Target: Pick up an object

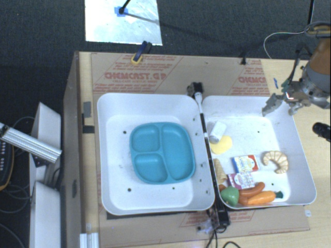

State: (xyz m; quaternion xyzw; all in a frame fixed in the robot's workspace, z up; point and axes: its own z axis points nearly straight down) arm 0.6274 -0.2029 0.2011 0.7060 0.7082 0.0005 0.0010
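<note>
Jaws (282, 106): you see them spread apart, holding nothing, over the right bin's (305, 154) far corner.
Croissant (275, 160): lies below them.

A robotics lab: cardboard-topped bench (155, 68), paired white bins (111, 138), trailing cables (274, 37), dark carpet (36, 45).
</note>
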